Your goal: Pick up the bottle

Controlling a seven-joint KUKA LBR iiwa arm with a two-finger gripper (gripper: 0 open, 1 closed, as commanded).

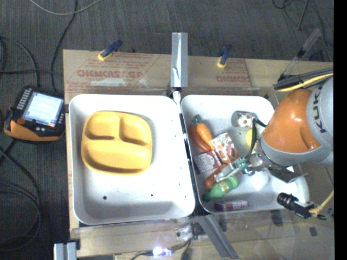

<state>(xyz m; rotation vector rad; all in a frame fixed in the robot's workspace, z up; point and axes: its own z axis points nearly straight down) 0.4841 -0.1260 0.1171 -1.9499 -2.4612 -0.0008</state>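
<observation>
A: Quick, nearest stuff first.
B: Front of the right bin [271,202]: a small pink-and-dark tube [230,205] lies along the near wall. Just behind it the bottle [223,187], green with a yellow-green cap end, lies on its side, tilted toward the middle divider.

A: Your tool?
B: My tool [242,168] is low in that bin, just above and right of the bottle, among the clutter. Glare and my own wrist cover the tips, so I cannot tell if it's open or closed, and I can't say it touches the bottle.

A: Behind that?
B: A red-and-white packet [223,145] and a reddish pouch [205,161] beside it, then an orange carrot-shaped toy [201,136] with a green top, leaning near the divider. Far back, a small patterned cup [243,119], probably on its side.

A: Left bin?
B: The left bin [108,199] holds a yellow sectioned tray [117,141], well apart from the bottle.

A: Beyond?
B: Blue-and-yellow clamps [110,50] at the bench's far edge; a pendant [37,114] on the floor at left.
</observation>
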